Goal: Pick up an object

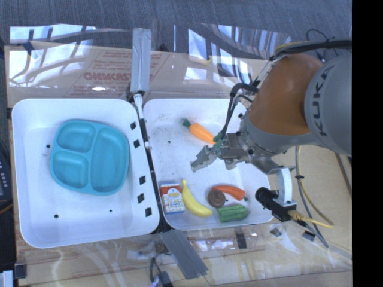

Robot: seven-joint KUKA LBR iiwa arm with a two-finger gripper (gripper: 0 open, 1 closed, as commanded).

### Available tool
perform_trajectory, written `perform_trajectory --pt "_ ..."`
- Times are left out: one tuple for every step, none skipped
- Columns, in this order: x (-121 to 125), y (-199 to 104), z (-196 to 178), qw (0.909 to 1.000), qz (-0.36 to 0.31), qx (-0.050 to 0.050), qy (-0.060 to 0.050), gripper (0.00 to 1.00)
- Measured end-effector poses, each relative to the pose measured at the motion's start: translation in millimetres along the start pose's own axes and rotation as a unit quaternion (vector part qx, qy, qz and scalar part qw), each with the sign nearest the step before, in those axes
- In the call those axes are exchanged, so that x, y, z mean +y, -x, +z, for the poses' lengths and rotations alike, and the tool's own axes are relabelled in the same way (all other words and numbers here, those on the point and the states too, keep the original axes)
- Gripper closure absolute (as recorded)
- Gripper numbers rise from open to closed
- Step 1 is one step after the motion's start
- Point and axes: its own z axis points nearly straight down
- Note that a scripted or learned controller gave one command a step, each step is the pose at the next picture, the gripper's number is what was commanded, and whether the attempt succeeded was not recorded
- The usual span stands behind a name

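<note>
Camera view shows the gripper [202, 158] with fingers apart and nothing between them, hanging over bare floor in the right bin [161, 115]. The carrot [201, 132] lies just up-frame, long axis running upper left to lower right. The banana [195, 201] lies further down-frame. The arm [287, 100] reaches in from the right, wrist angled leftward.

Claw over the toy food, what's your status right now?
Claw above right bin floor, holding nothing. Carrot just behind it. Banana, red pepper near front wall, untouched.
</note>
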Motion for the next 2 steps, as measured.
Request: perform_trajectory --pt "-10.3 4.9 131.3 0.9999 -0.011 0.001 -0.002 0.00" --pt "-9.7 5.1 130.5 0.9999 -0.011 0.001 -0.001 0.00"
